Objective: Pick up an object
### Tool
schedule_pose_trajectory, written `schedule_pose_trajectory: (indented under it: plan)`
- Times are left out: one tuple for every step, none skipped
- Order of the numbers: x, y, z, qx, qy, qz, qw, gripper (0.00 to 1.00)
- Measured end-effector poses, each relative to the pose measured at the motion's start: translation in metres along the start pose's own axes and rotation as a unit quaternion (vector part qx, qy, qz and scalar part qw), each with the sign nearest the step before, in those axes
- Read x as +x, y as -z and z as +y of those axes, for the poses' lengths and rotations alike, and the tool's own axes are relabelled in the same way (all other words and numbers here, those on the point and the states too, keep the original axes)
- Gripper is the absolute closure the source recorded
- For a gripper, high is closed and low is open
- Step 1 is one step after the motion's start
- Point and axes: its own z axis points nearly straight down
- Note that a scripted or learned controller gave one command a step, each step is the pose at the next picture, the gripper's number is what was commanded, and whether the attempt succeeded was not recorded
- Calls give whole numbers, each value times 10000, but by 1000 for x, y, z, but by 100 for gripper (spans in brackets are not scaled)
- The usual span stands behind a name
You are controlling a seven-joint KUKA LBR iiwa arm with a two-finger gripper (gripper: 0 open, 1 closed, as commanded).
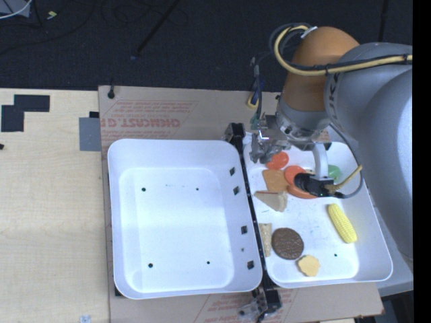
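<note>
A: Near edge of right bin (377,274): yellow chunk (309,266), brown cookie (287,243), corn cob (342,222), long axis running near-right to far-left.
B: Progress?
A: Nothing lifted. Gripper (266,150) low over the far pile by the orange piece (275,180); claw state, cannot tell. Grab and lift remain.

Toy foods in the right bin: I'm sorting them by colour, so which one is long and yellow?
The corn cob, lying near the bin's right wall. The other yellowish piece is small and rounded, beside the brown cookie.
</note>
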Motion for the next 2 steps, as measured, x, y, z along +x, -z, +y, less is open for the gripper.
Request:
schedule_pose_trajectory:
  plan:
    - [-70,22,-2,22,-50,-22,10000,100]
    - [-1,-8,-26,60,-8,2,10000,100]
